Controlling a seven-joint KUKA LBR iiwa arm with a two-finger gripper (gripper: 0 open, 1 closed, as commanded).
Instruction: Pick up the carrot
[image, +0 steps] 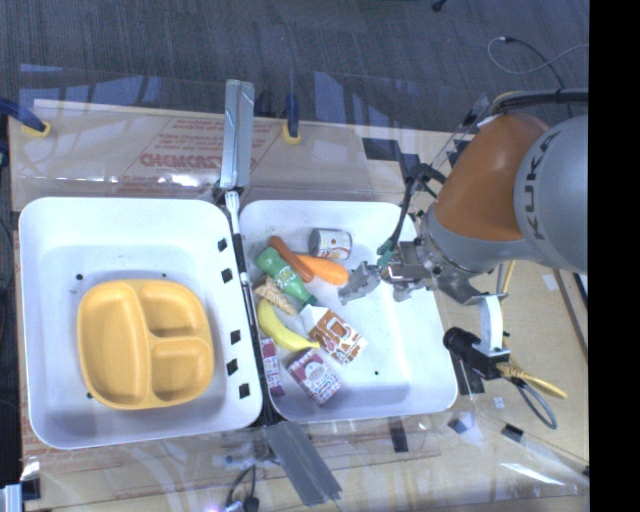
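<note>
The orange carrot lies in the upper left part of the right bin, slanting down to the right, with its thick end toward the bin's middle. It rests against a green bottle. My gripper hovers low in the right bin, just right of the carrot's thick end and a little below it. Nothing shows in its grasp. The grey arm with its orange band reaches in from the right.
Around the carrot in the right bin are a small silver can, a banana, a snack packet and two small cartons. The left bin holds a yellow divided tray.
</note>
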